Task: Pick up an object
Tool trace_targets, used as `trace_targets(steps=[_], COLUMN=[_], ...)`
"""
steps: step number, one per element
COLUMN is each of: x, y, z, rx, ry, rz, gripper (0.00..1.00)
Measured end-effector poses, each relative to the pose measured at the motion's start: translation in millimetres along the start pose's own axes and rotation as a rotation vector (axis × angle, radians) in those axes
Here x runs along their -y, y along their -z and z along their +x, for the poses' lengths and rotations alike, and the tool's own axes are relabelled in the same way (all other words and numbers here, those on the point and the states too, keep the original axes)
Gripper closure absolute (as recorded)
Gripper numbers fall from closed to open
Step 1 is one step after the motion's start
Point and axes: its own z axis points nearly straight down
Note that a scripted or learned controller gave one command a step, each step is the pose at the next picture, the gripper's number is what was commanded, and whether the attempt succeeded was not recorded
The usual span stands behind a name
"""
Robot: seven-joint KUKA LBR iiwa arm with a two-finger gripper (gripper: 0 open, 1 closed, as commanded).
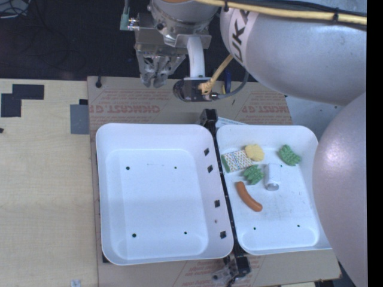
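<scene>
- We see the grey arm filling the view from one o'clock down to five o'clock, its orange band at the top edge near twelve.
- The surface is pale wood, with a brown cardboard sheet lying under both bins.
- The left bin, white and shallow, sits at about seven o'clock from the centre of the view.
- The right bin touches the left one along a row of black clips and lies toward four o'clock.
- The tool hangs near eleven o'clock, above the cardboard beyond the left bin's far rim, well apart from every object; we cannot tell how its fingers stand, and we see nothing between them.
- An orange sausage shape lies slanted in the right bin.
- A checked green and white packet lies just beside a yellow lump.
- A green leafy piece rests at two o'clock within that bin.
- A second green piece lies just beside a small grey cylinder.
</scene>
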Motion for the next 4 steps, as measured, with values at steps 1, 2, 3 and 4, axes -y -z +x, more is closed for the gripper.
trace_targets(steps=[1, 2, 3, 4], x=[57, -1, 21, 21], y=[109, -118, -16, 111], z=[-48, -75, -24, -7], rx=[-0.007, 0.001, -0.007, -0.009], ry=[0.000, -0.001, 0.007, 0.006], rz=[-0.019, 0.005, -0.017, -0.024], gripper=[1.00, 1.00, 1.00, 1.00])
